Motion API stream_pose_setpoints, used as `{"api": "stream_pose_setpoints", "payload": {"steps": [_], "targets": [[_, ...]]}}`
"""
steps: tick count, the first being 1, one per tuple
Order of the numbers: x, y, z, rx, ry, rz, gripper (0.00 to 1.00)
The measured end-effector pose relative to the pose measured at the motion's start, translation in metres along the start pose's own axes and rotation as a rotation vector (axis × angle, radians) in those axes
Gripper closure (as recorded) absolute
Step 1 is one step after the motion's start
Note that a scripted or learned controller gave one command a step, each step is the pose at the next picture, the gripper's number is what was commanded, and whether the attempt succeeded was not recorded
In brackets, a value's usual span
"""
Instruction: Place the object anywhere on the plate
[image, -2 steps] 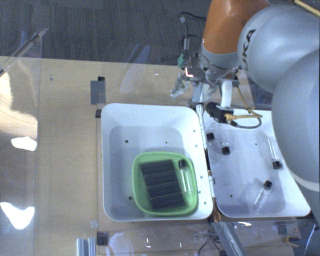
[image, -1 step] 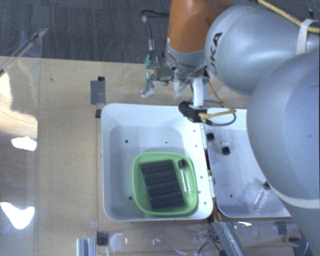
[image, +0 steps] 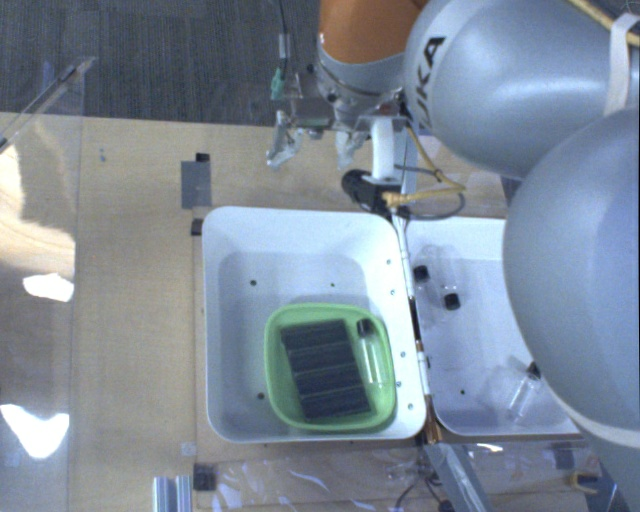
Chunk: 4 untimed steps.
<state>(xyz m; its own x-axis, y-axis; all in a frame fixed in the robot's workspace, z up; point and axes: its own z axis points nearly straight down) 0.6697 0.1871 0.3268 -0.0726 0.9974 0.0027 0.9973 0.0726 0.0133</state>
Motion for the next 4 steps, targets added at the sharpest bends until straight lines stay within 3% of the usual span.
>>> {"api": "stream_pose_setpoints", "payload": {"steps": [1, 2, 3, 4], "targets": [[0.037, 0.001, 0.046, 0.01, -0.002, 0.076, 0.0], [0.007, 0.002, -0.079, -0.003, 0.0, 0.089, 0.0], [0.049, 0.002, -0.003, 0.01, -0.002, 0.135, 0.0], [0.049, 0.001, 0.075, 0.011, -0.002, 0.172, 0.0]]}}
